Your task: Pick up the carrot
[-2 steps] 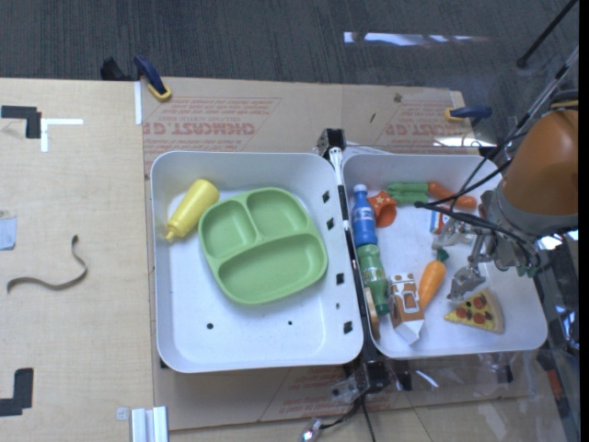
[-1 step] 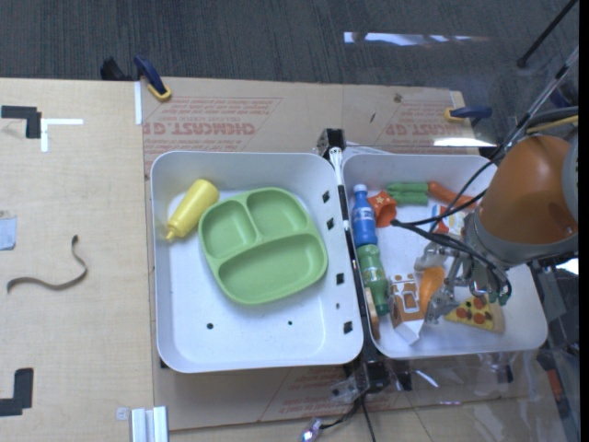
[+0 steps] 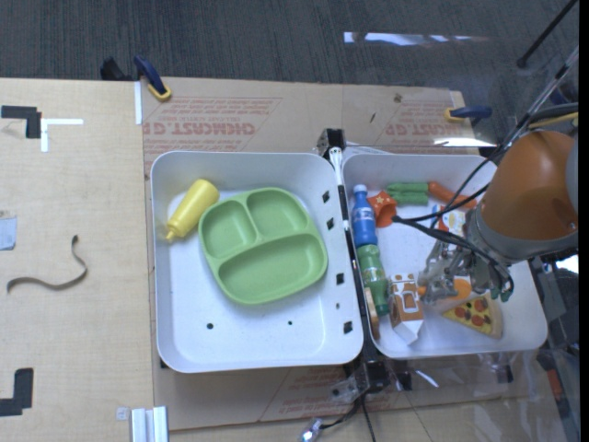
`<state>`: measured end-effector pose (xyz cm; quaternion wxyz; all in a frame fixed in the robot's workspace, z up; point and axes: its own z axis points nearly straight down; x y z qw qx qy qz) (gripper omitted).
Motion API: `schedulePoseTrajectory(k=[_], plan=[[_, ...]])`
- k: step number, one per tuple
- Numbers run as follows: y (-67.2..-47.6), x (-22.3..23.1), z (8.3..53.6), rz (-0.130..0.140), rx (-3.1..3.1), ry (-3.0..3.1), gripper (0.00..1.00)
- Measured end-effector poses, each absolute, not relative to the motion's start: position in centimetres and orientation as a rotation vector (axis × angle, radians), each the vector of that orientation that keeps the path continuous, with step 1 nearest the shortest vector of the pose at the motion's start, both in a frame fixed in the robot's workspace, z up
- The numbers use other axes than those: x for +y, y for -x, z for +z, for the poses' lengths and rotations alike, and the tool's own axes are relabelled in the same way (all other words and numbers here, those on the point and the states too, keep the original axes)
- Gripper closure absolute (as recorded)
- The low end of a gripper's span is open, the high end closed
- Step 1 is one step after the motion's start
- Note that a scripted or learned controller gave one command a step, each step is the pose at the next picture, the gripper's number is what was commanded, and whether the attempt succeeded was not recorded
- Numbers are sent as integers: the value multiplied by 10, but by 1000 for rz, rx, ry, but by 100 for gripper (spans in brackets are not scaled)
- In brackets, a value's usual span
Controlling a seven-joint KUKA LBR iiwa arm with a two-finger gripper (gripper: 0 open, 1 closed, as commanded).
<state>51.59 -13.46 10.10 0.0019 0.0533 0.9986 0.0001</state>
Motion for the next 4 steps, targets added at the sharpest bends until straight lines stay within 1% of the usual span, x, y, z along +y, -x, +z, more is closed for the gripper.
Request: schedulePoseTrajectory(k=[1,2,3,4], plan=[[-516,-135,101,1,3134,-167,0],[-509,-150,91,0,3034,-816,0],[-510,-150,100,-2,3034,-809,100],[-584,-43,192,1,2963,-1035,100]])
